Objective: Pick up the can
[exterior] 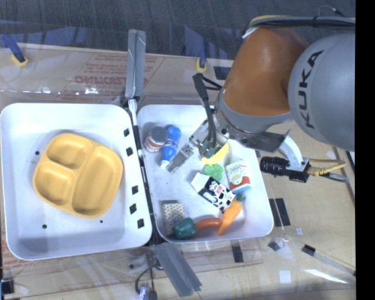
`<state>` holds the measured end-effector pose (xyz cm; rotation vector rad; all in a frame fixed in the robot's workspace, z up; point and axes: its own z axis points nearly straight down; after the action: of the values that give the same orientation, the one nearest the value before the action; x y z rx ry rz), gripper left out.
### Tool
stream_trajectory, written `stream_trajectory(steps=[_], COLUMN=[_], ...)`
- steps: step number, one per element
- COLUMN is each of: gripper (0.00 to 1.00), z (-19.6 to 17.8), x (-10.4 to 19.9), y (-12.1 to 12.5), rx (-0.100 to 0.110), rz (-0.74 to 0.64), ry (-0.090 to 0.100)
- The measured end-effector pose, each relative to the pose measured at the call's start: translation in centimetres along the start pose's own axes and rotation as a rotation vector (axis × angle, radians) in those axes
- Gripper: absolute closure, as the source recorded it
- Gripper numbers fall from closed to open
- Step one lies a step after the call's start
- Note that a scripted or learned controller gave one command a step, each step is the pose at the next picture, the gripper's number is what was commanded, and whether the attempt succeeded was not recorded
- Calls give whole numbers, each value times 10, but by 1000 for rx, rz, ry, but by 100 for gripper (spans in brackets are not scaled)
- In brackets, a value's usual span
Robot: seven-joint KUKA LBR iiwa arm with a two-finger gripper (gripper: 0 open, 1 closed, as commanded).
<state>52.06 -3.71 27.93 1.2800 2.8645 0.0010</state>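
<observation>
Camera view, can: the can is standing upright in the right bin, close to that bin's left wall and toward its far edge. Its pale lid is facing up, which should make a top-down grasp possible.

Camera view, neighbours: a blue bottle is touching the can's right side, so there is little room for a finger there. The left side, next to the wall, is also looking tight.

Camera view, arm: the arm is reaching in from the desk's right edge and hanging over the middle of the right bin. The gripper is pointing down and left, sitting just beside the blue bottle and near the can, not over it.

Camera view, jaws: they are standing slightly apart with nothing between them, so I judge them open and empty.

Camera view, clutter: a yellow piece, a small carton, a black-and-white card, a carrot, a green lump and a mesh square are lying toward the bin's near edge, well clear of the can.

Camera view, left bin: the left bin is holding a yellow divided tray, which plays no part here.

Judgement: the pick is not yet made; the gripper needs shifting toward the bin's far left corner.
</observation>
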Motion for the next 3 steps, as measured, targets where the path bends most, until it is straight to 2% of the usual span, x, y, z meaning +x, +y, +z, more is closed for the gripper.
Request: stream_trajectory(steps=[1, 2, 3], gripper=[0, 0, 0], z=[88, 77, 77], x=[32, 30, 30], y=[-30, -7, -7], rx=[6, 2, 2], rz=[210, -149, -149], ry=[6, 3, 3])
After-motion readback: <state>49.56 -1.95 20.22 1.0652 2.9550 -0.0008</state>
